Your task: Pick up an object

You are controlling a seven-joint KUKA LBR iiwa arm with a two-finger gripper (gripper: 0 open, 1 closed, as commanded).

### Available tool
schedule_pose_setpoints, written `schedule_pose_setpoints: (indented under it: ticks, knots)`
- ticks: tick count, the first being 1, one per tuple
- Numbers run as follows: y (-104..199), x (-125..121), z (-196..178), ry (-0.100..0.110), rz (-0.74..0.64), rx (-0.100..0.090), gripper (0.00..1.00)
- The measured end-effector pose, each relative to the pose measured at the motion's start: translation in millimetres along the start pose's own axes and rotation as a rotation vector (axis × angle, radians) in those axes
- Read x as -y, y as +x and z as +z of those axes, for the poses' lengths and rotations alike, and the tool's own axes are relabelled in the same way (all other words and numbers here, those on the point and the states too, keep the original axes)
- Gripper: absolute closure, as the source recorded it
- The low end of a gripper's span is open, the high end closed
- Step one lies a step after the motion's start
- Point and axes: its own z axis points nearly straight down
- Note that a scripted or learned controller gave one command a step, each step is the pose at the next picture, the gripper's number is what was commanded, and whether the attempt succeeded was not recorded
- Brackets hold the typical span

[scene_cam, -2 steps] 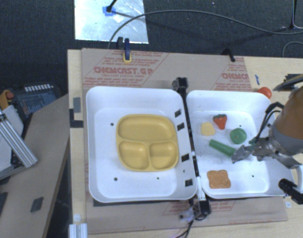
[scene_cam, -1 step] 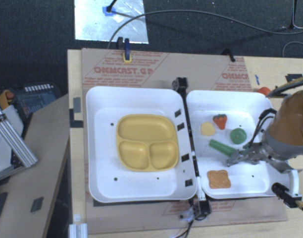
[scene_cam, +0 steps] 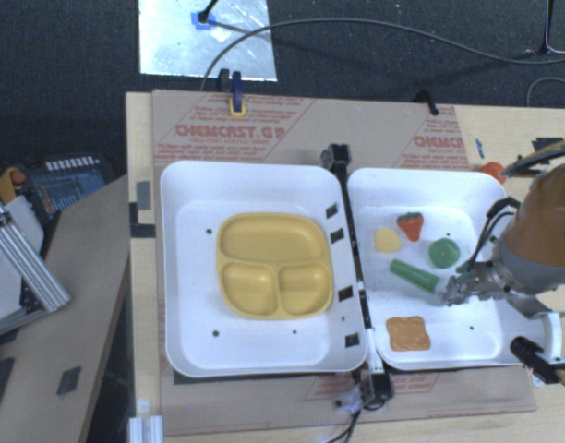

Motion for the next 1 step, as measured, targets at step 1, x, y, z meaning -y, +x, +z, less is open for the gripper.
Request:
schedule_pose_setpoints:
  ticks: [1]
  knots:
    - [-1.7, 6.1, -46.2, -0.001, 0.0, 0.001, 1.0]
